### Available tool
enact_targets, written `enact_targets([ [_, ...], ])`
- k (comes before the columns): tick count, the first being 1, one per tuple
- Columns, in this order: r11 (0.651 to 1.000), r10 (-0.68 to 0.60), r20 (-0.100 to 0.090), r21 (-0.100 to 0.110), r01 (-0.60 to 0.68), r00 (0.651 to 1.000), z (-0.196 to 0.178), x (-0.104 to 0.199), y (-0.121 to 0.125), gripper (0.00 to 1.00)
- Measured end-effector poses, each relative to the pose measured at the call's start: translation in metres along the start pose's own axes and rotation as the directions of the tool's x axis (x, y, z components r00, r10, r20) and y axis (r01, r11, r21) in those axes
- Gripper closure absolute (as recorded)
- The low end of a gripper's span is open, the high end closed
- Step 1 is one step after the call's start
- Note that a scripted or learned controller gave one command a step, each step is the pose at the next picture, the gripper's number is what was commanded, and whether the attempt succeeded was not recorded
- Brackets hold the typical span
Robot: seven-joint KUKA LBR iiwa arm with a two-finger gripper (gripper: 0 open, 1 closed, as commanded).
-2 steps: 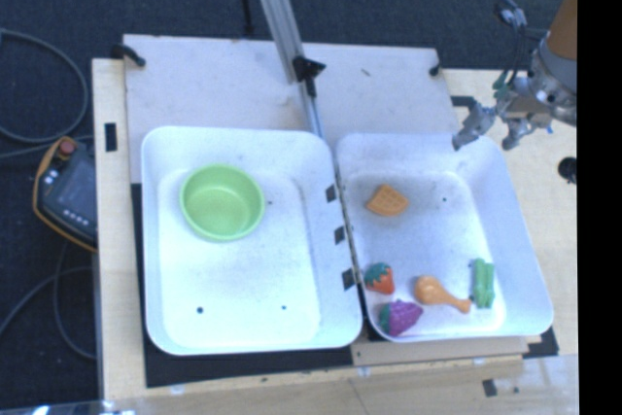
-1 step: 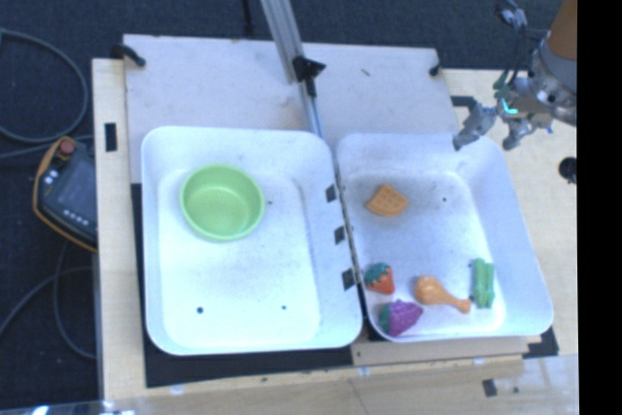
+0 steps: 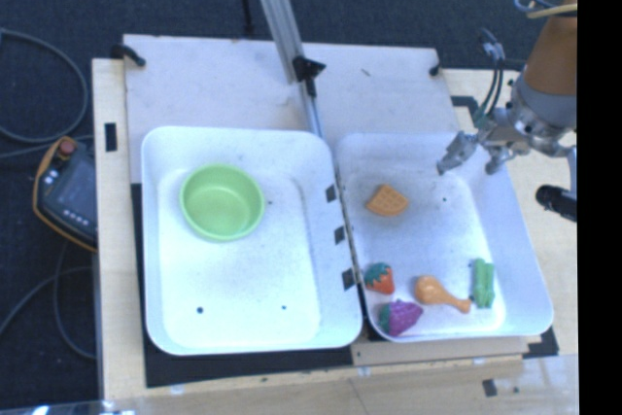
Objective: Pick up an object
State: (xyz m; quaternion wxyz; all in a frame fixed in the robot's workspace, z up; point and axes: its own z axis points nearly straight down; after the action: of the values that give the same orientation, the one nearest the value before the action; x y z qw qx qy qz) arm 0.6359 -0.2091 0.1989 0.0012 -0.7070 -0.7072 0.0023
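The right bin (image 3: 505, 238) contains five small toy food items. An orange waffle-like piece (image 3: 387, 201) lies flat in the upper-left area of the bin floor, well apart from the others. A red strawberry (image 3: 379, 278) with a green cap lies against the left wall. A purple grape bunch (image 3: 399, 314) lies just below it, at the near rim. An orange drumstick (image 3: 440, 293) lies just right of the grapes, its narrow end pointing right. A green vegetable piece (image 3: 482, 282) lies lengthwise beside the drumstick's narrow end.

The left bin (image 3: 243, 306) contains a light green bowl (image 3: 223, 201), upright, in its upper-left area.
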Motion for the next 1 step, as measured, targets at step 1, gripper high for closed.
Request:
enact_targets([
  [1, 1.000, 0.000, 0.000, 0.000, 0.000, 1.000, 0.0612, 0.0055, -0.0028, 0.00],
])
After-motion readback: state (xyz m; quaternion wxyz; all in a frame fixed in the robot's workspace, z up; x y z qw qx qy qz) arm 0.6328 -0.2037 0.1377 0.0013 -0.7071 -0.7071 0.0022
